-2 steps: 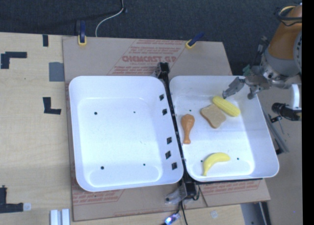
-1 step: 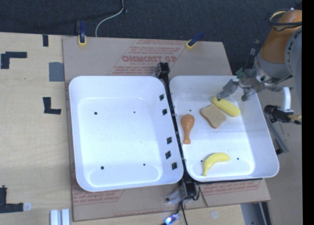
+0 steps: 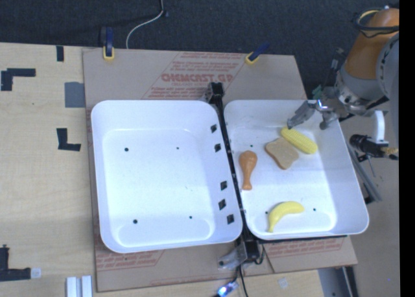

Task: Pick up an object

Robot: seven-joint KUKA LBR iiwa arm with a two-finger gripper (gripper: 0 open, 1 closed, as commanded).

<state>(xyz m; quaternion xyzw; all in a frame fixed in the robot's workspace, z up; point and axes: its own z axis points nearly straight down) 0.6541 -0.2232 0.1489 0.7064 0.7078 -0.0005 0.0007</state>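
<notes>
The right bin (image 3: 343, 185) holds several toy foods. A yellow corn cob (image 3: 299, 140) lies near its far right side, touching a tan slice of bread (image 3: 282, 154). An orange chicken drumstick (image 3: 247, 166) lies left of them, close to the divider. A yellow banana (image 3: 283, 213) rests near the front wall. My gripper (image 3: 312, 115) hangs over the far right corner of this bin, just above and behind the corn cob. Its two grey fingers stand apart with nothing between them.
The left bin (image 3: 104, 159) sits beside the right one, joined by black clips along the middle. Both rest on a cardboard sheet (image 3: 188, 75) held by clamps. A white cable (image 3: 146, 23) runs across the dark backdrop behind.
</notes>
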